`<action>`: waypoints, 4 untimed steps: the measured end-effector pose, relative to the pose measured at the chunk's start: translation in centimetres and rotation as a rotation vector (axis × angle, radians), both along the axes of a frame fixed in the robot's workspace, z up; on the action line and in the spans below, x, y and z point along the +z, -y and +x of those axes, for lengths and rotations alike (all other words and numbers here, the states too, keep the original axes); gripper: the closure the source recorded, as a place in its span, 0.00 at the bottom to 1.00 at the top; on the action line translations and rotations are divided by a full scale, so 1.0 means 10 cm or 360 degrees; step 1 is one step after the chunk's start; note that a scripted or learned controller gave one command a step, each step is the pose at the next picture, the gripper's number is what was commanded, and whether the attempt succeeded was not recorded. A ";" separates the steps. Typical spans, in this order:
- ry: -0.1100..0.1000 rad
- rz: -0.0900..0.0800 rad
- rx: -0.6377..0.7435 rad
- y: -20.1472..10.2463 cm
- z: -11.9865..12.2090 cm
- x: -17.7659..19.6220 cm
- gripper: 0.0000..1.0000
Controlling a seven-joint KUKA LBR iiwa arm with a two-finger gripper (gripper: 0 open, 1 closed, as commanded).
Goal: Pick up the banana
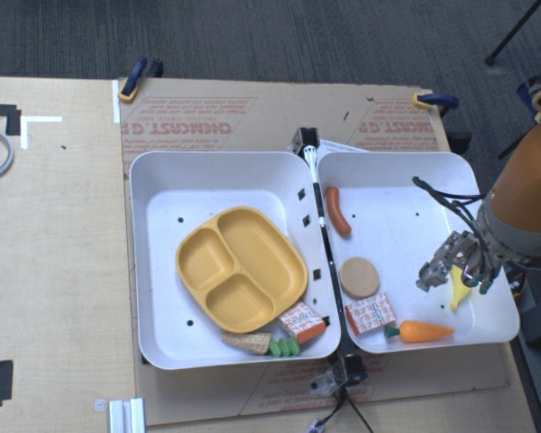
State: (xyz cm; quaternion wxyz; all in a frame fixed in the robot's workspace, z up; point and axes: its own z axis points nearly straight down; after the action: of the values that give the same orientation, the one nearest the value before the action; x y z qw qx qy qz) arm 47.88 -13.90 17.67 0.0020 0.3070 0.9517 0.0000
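The slim yellow banana point(457, 289) lies at the right edge of the right-hand shallow white bin point(406, 336), its long axis running steeply toward the bin's front. The metal pincer point(451, 264) sits directly against its upper-left side; whether it is clenched or released, I cannot tell.

Gripper point(453, 273) is sitting over the right bin point(406, 219), banana point(460, 289) showing between its fingers. Carrot point(424, 332) is lying just below it.
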 end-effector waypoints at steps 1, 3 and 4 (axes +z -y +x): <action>-0.0002 0.0002 -0.0314 -0.32 0.46 -0.14 1.00; -0.0004 0.0003 -0.0637 0.28 0.07 -0.72 0.00; -0.0002 0.0001 -0.0194 0.53 0.40 -0.84 0.00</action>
State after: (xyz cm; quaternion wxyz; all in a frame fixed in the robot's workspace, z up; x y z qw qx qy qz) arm 51.86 -19.21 9.24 0.0013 0.3645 0.9312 -0.0001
